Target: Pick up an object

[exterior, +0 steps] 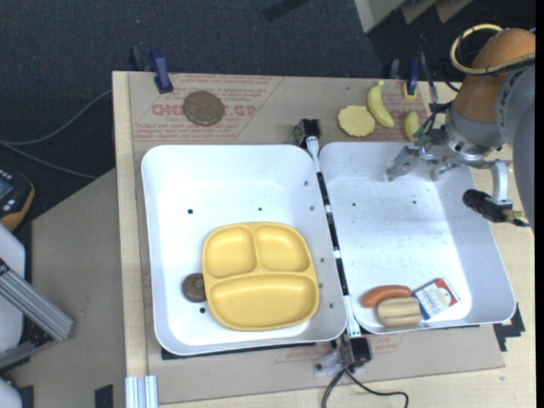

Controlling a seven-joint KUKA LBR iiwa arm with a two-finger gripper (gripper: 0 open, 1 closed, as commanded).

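Gripper [418, 161] hung with fingers spread and nothing between them over the right bin's [476, 253] far edge, well apart from the hot dog [388, 296].

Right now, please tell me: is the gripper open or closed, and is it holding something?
Gripper: open, fingers spread, holding nothing; it is above the far edge of the right bin.

The surface [255, 100] and both bins [170, 228] are being viewed from above at a slant, seemingly from its front edge; the arm [497, 92] is being cropped at right.
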